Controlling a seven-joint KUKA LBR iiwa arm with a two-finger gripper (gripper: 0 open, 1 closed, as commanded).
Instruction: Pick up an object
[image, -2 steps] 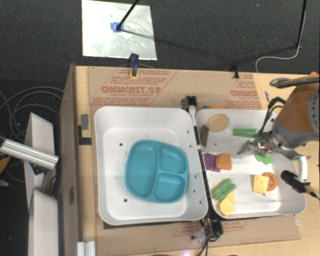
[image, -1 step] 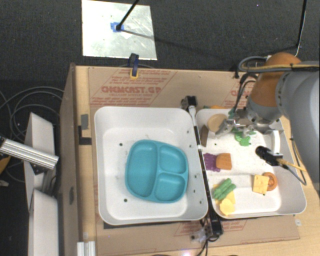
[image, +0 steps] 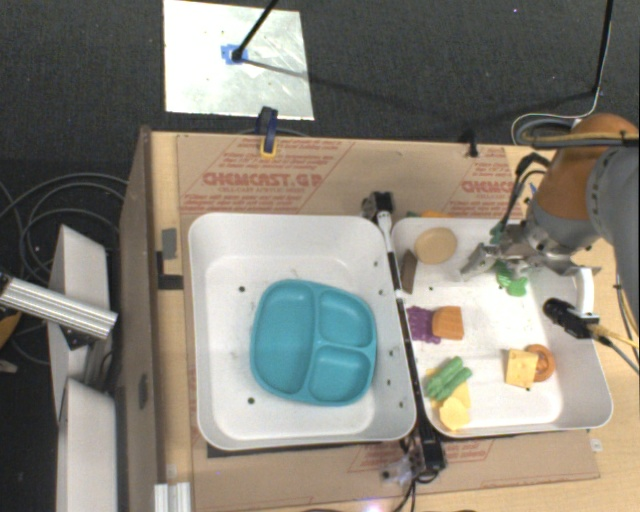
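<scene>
Gripper (image: 508, 262) low over right bin's (image: 590, 395) far side, fingers spread wide above green piece (image: 515, 285), nothing gripped, tan disc (image: 436, 245) just left, teal plate (image: 312, 342) in left bin (image: 215, 300).

Bright even overhead light, soft shadows, slightly grainy

The arm (image: 600, 205) is seen as a rounded grey casing, topped by an orange band (image: 590, 150). Thin dark cables are run along its wrist. The gripper (image: 497, 258) is built of pale metallic fingers with dark fittings.
</scene>
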